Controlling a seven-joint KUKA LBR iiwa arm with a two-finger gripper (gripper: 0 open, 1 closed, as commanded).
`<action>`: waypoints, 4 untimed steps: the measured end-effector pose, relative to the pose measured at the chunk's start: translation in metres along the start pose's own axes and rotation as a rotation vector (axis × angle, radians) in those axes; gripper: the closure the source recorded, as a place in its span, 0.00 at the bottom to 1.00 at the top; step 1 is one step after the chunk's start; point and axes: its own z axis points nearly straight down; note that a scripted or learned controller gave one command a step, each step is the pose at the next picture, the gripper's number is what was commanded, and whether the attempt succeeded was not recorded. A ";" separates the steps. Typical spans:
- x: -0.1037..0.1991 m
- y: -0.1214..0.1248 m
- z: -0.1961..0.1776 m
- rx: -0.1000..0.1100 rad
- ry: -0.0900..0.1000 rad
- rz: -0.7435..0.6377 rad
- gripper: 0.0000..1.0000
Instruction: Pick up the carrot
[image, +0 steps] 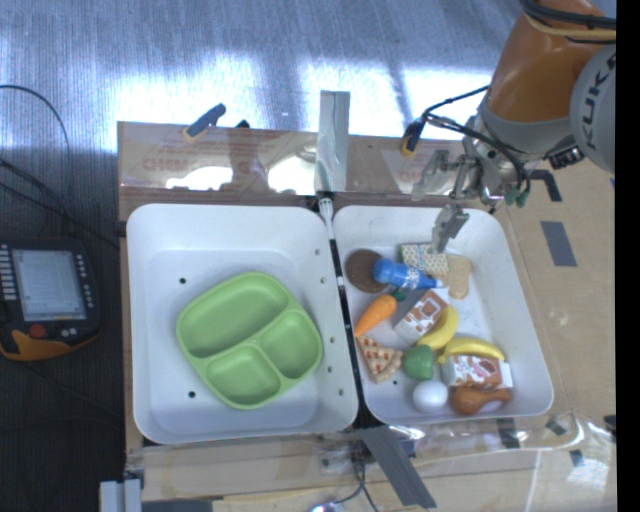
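- Grey metal gripper (447, 228) hung above the back rim of the right bin (524, 330), nothing between its fingers; how far they stood apart could not be told from this slant.
- Just below it lay a blue bottle (398, 271), a brown disc (361, 270) and a patterned packet (424, 259).
- Carrot (375, 314) lay at the left side of that bin, tip pointing down-left, beside the bottle and a small carton (424, 312), with a waffle slice (378, 358) just below.
- Left bin (160, 235) held a green divided plate (250, 339).
- Judged: approach step, no grasp yet. Next move called for travel forward and left, then a descent across the carrot's narrow width, clear of bottle and carton.
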 end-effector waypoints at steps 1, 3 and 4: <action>0.097 0.023 0.121 -0.002 0.011 0.185 0.00; 0.120 0.018 0.151 -0.004 -0.011 0.772 0.00; 0.108 0.017 0.151 -0.006 -0.009 0.836 0.00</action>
